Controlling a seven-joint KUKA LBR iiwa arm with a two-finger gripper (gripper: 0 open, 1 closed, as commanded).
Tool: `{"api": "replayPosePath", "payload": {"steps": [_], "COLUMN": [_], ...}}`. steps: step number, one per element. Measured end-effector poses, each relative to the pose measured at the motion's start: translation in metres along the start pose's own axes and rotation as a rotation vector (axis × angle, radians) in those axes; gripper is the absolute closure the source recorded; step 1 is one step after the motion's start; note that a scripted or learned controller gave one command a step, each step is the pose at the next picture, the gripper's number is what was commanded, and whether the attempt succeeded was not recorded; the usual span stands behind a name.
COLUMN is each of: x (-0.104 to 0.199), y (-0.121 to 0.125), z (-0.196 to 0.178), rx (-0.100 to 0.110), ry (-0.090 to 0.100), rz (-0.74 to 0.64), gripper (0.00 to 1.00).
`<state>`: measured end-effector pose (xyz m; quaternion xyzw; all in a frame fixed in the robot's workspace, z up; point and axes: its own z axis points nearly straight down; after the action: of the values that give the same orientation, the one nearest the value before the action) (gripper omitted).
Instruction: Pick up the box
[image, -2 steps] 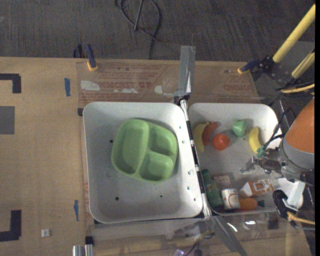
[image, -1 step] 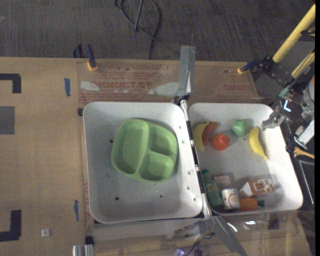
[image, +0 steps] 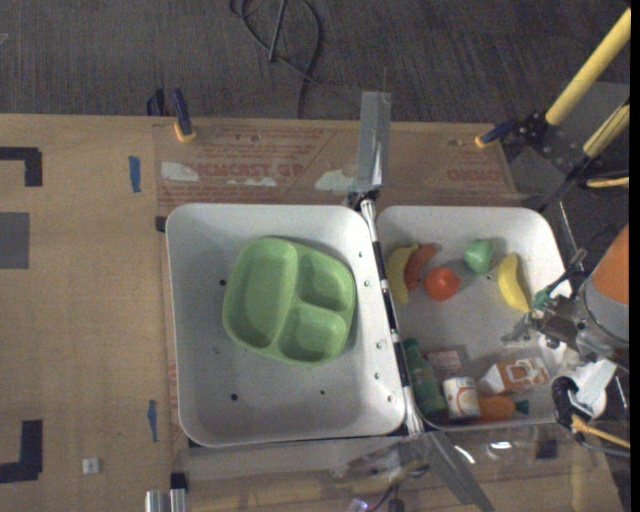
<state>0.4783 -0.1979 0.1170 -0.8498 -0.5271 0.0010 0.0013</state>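
1. Now, low in the frame's right part: box (image: 521, 375), small, white with an orange panel, lying tilted on the floor of the right bin (image: 470, 222), just beside a carrot (image: 497, 407) and a smaller printed carton (image: 460, 396).
2. Hard to read: print on the box too blurred to make out; arm (image: 608, 292) cut off by the right edge, with cables and metal parts cluttering its wrist.
3. At the right edge, mid-height: gripper (image: 548, 322) over the right bin's rim, just above and right of the box, apart from it; whether released or clenched, impossible to tell.
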Motion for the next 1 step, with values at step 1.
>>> {"api": "replayPosePath", "payload": {"steps": [1], "x": [-0.003], "y": [0.0025], "z": [-0.2985], "rx": [-0.003], "ry": [0.0], "rz": [0.228], "gripper": [0.0]}}
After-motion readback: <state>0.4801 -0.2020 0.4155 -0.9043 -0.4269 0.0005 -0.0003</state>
